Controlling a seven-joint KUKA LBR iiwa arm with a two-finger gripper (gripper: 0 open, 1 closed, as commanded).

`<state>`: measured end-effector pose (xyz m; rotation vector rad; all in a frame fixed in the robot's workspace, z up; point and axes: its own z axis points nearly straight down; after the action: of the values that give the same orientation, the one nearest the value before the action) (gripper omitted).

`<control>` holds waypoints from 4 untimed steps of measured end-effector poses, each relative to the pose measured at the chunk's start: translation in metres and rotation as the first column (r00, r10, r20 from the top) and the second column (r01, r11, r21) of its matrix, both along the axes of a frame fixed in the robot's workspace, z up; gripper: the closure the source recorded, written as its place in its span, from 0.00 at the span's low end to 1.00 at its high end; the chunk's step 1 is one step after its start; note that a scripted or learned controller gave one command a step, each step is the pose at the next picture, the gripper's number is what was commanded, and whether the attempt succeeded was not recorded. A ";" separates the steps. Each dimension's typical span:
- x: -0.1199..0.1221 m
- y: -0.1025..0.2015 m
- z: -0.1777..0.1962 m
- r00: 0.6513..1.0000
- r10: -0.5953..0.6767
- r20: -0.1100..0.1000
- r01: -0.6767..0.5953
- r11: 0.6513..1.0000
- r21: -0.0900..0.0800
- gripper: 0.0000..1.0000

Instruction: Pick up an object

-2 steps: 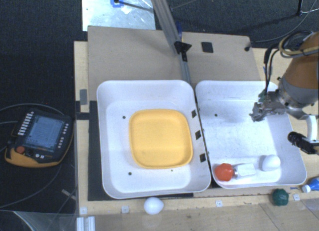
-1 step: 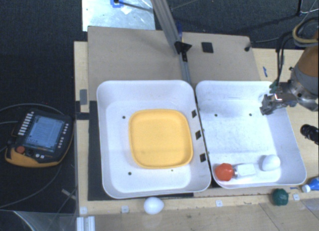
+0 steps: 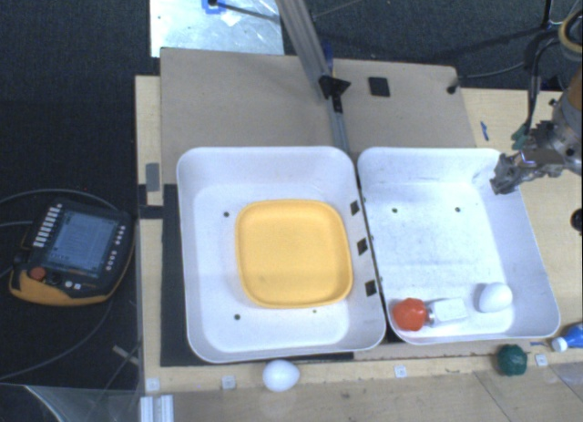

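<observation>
An orange ball (image 3: pixel 409 313), a white block (image 3: pixel 448 310) and a white egg (image 3: pixel 494 297) are seen at the right bin's (image 3: pixel 437 229) near edge. The gripper (image 3: pixel 506 177) hangs over the far right rim; its finger state cannot be told. The ball is judged light and prone to roll, best taken across its middle.

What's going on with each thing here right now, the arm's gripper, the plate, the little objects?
gripper: hovering over the right bin's far right corner, holding nothing visible.
yellow plate: lying flat in the left bin.
orange ball: resting in the right bin's near edge.
white egg-shaped object: resting in the right bin.
white ball: lying outside, on the bench.
</observation>
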<state>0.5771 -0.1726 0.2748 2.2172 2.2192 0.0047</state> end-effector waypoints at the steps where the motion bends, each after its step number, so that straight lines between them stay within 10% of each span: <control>1: 0.016 0.051 0.003 1.000 0.004 -0.004 -0.004 1.000 0.002 1.00; 4: 0.064 0.198 -0.042 1.000 0.003 -0.006 -0.003 1.000 0.002 1.00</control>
<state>0.6412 0.0259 0.2332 2.2181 2.2261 0.0002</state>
